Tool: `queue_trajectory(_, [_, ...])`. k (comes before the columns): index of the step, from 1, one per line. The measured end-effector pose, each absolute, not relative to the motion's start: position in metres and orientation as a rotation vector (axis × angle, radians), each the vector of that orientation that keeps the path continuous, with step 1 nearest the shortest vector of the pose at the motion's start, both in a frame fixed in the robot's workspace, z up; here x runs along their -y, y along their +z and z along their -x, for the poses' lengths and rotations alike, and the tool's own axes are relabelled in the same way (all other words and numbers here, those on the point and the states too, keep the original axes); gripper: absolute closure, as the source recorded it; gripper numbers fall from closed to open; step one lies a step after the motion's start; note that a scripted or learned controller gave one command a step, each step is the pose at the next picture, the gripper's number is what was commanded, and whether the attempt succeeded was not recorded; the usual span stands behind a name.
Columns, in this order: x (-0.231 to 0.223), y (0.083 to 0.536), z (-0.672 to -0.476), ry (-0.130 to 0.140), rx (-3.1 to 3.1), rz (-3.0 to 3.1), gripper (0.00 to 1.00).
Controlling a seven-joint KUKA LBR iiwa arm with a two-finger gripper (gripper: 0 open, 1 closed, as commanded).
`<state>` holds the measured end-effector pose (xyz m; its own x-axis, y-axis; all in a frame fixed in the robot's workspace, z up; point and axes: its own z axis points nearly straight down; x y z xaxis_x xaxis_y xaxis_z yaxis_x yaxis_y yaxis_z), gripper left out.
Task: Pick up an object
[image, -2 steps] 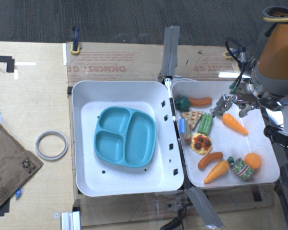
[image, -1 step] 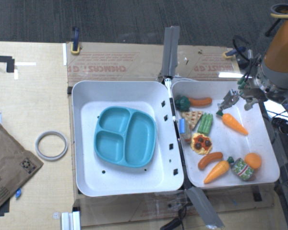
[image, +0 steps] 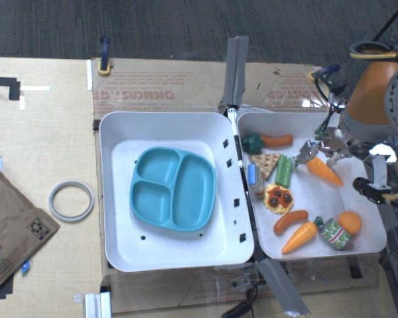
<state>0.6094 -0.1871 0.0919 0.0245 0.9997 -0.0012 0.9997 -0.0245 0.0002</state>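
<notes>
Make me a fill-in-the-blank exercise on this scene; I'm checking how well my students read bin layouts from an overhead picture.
1. The blue divided plate lies in the ____ bin.
2. The plate has ____ compartments.
3. The gripper hovers over the right bin, right beside a toy ____.
4. The roll of tape lies on the bench, to the ____ of both bins.

Missing words: left; three; carrot; left

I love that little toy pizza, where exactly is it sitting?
The toy pizza lies in the right bin, near its left wall, just below the green cucumber and above the sausage.
</notes>
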Motion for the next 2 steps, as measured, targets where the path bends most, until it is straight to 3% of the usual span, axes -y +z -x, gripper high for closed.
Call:
queue_trajectory(1, [0.188, 0.101, -0.609, -0.002, -2.19, -2.251, 1.0])
queue_trajectory(2, [0.135, 0.19, -0.624, -0.003, -2.107, -2.331, 1.0])
